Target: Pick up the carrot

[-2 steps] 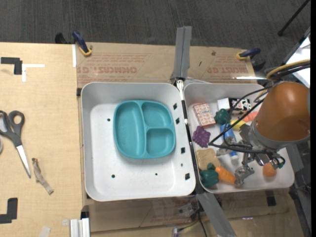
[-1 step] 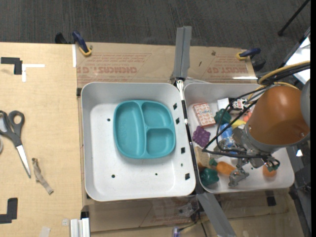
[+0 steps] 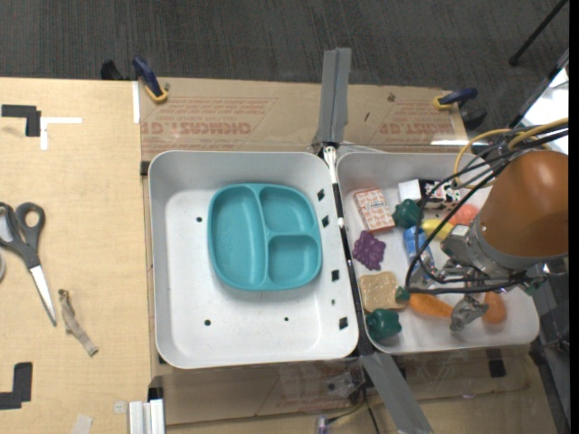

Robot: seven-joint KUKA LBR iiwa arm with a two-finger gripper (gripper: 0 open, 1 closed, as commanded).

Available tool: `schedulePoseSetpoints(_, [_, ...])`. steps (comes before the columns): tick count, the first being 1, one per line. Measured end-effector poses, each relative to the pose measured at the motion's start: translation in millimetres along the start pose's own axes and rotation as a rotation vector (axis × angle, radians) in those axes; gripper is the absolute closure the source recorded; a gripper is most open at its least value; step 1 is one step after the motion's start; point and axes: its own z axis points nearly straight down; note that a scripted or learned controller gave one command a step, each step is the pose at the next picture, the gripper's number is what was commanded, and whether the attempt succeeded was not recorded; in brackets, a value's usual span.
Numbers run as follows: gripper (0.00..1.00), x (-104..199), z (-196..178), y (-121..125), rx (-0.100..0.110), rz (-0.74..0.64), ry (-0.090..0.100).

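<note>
We are hovering our tool, whose grip we cannot tell, just right of the carrot, which is lying lengthwise left-to-right.

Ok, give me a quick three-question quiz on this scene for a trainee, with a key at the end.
1. True or false: the teal plate lies in the left bin.
2. The carrot lies: A) on the plate; B) in the right bin, beside the toast; C) on the bench by the scissors.
3. Fill in: the arm hangs over the ____ bin.
Key: 1 true; 2 B; 3 right.
</note>
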Motion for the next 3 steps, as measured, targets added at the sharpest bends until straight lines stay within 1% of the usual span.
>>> schedulePoseSetpoints(1, [0.0, -13.8, 0.9, 31.2, -0.003, -0.057, 0.001])
schedulePoseSetpoints(2, [0.0, 39.7, -29.2, -28.5, -0.002, -0.373, -0.001])
schedulePoseSetpoints(3, [0.0, 36.3, -2.2, -16.0, 0.004, -0.344, -0.002])
